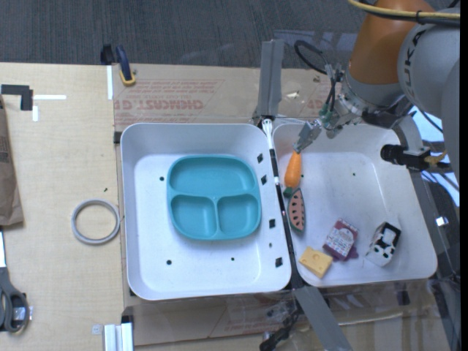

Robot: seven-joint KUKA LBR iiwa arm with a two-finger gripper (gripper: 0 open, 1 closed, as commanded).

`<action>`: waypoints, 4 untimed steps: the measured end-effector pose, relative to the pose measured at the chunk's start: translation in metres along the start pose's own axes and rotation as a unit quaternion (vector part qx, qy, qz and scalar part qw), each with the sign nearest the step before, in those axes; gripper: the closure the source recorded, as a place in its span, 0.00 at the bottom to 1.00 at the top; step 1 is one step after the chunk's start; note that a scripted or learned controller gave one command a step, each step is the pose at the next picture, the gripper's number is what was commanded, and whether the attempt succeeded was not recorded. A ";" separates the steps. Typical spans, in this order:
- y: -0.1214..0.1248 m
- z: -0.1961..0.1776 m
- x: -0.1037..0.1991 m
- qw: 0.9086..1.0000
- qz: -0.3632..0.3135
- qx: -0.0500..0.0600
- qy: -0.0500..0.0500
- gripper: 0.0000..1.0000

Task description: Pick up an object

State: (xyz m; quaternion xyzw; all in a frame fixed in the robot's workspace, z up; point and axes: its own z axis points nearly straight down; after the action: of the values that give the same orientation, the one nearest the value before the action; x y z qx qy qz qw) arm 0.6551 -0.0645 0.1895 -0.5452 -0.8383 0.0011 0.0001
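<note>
Over the right bin (409, 218), near its far-left corner, the gripper (306, 139) hung just above an orange carrot (293, 169), which lay against the bin's left wall; whether the fingers were apart or together could not be told, since they appeared small and blurred, and nothing could be seen between them. Just below the carrot, along the same wall, lay a watermelon slice (296, 210) with a red face and dark seeds. Toward the near edge of that bin sat a yellow cheese wedge (316, 262), a small dark-red packet (341, 240) just beside it, and a black-and-white object (384, 243) farther right. The arm (431, 57), grey with an orange band, reached in from the right over the far side of that bin. The left bin (146, 254) held a teal divided plate (215, 197) lying flat near its centre, with three compartments. On the wooden surface (58, 159) left of the bins lay a pale ring (96, 221), well apart from the bins, and a pair of scissors (11, 306) showed partly at the near-left edge
</note>
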 end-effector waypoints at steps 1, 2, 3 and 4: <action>0.000 0.000 0.000 1.000 0.000 0.000 0.000 0.00; 0.000 0.000 0.000 1.000 0.000 0.000 0.000 0.00; 0.000 0.000 0.000 1.000 0.000 0.000 0.000 0.00; 0.000 0.000 0.000 1.000 0.000 0.000 0.000 0.00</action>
State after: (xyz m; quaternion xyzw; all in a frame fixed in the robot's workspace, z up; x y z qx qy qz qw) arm 0.6551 -0.0645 0.1895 -0.5452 -0.8383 0.0011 0.0001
